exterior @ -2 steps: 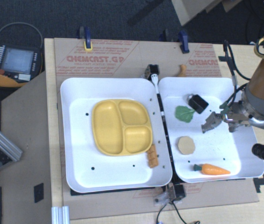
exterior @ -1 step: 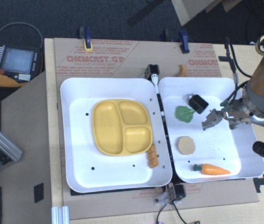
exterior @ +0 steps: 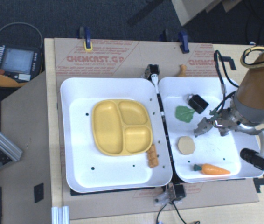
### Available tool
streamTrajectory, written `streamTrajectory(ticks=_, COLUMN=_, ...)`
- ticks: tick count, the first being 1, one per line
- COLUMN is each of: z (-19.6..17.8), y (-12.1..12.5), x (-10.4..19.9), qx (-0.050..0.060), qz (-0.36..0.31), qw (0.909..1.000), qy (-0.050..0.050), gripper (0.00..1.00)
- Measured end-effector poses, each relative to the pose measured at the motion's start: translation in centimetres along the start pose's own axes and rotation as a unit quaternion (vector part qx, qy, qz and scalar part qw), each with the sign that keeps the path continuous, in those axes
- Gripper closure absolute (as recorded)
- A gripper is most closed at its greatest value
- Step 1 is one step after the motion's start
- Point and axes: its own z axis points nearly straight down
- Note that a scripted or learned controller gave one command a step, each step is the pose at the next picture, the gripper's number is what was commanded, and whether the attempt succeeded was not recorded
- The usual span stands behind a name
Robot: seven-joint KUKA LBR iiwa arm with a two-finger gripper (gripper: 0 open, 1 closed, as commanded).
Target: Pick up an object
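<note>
The gripper (exterior: 211,126) hangs over the middle of the right bin (exterior: 218,174), and its two fingers (exterior: 201,129) stand apart with nothing between them. So the pick is not yet made: no item is lifted, none is touched, and the whole of the grasp looks left to do.

Four things lie within reach. The tan disc (exterior: 186,145) is nearest, just below and to the left of the fingertips, flat on the bin floor. The green leaf (exterior: 184,114) lies just above and left of them, with the black block (exterior: 198,103) touching or nearly touching its upper right edge. The carrot (exterior: 212,170) rests further below the fingers, along the bin's near wall.

I judge the disc the likeliest target, needing only a short shift and a descent. Its low, flat shape may give the fingers little to close on. The leaf and block sit close together, so a try at either could nudge the other.

Away to the left of the fingers, the other bin (exterior: 76,125) holds a yellow tray (exterior: 121,126) and a small brown piece (exterior: 152,158) beside it; neither is in the way.
</note>
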Motion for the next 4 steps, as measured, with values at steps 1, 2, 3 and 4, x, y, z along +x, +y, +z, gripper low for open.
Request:
streamTrajectory(ticks=1, z=4.8, y=0.1, x=0.9, qx=0.000, qz=0.000, qw=1.0000, qy=0.000, gripper=0.00)
streamTrajectory(ticks=2, z=7.6, y=0.4, x=1.1, qx=-0.005, qz=0.000, qw=1.0000, qy=0.001, gripper=0.00)
streamTrajectory(ticks=3, z=6.4, y=0.5, x=1.1, qx=-0.009, qz=-0.001, qw=1.0000, qy=0.000, gripper=1.00)
streamTrajectory(ticks=4, z=1.9, y=0.7, x=1.8, qx=-0.006, qz=-0.001, qw=1.0000, qy=-0.002, gripper=1.00)
